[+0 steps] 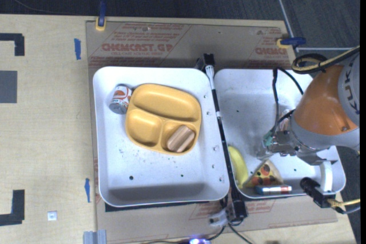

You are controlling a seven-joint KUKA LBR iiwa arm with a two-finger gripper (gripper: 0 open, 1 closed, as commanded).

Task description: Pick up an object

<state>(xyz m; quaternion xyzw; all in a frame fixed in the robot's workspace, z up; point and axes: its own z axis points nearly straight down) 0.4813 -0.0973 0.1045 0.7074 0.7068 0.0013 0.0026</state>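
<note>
My gripper (272, 144) hangs over the right bin (251, 94), near its front half, under the orange wrist band. Just below and left of it lie a pizza slice (264, 172), a yellow banana (237, 164) along the bin's left wall, and a red and black marker (273, 189) by the front wall. Nothing shows between the gripper and these things that tells me whether it touches any of them.
The left bin (114, 163) holds a yellow divided plate (154, 108) with a brown sausage-like roll (180, 138) in its right compartment. A small red and white can (119, 99) lies at the plate's far left. A black divider (216, 123) separates the bins.
</note>
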